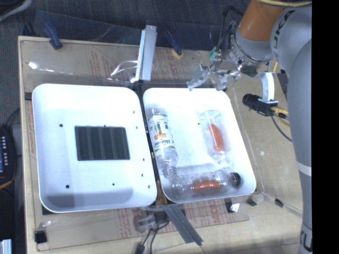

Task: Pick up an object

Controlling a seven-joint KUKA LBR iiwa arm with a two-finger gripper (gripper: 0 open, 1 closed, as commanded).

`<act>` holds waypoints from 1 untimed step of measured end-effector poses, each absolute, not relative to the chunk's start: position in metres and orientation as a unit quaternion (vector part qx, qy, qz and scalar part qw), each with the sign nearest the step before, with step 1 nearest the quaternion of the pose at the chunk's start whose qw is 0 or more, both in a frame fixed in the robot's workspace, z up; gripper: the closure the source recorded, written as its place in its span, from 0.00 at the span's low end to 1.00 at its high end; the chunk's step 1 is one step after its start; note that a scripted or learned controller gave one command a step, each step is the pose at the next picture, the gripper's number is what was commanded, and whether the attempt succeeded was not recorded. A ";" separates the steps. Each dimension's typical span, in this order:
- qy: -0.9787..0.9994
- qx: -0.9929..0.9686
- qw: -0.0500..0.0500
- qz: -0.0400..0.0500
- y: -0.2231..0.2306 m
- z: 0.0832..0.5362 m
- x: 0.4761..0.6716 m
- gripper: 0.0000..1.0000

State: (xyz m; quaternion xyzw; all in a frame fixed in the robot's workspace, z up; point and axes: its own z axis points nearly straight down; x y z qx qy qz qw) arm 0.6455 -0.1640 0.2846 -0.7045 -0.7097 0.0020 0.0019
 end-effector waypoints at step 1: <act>-0.743 -0.669 0.002 0.001 -0.193 0.224 0.579 0.00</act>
